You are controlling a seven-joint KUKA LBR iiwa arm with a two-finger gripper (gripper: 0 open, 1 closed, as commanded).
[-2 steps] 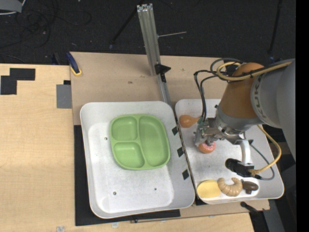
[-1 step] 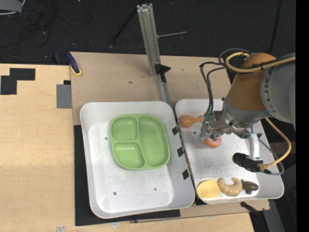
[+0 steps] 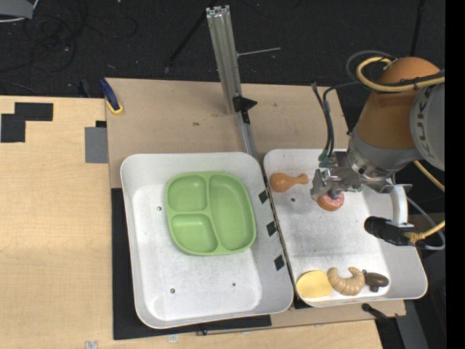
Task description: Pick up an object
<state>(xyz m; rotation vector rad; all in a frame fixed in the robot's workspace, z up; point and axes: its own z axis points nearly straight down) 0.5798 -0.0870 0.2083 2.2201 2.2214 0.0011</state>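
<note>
Hanging low over the right bin [image 3: 407, 267], the gripper [image 3: 329, 188] sits directly above a small pink-red round object [image 3: 331, 202]; whether it pinches that piece cannot be told. An orange drumstick-shaped toy [image 3: 285, 182] lies just left. A yellow disc [image 3: 314, 284] and tan curled toy [image 3: 347, 280] rest at the bin's near edge. A green divided plate [image 3: 211, 213] occupies the left bin [image 3: 145, 282].

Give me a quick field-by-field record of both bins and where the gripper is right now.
left bin: green divided plate
right bin: orange pear-shaped toy at far left; yellow piece, tan curled toy and dark brown piece along near edge
gripper: low over the right bin's far part, at a small red object
grasp: cannot tell
</note>
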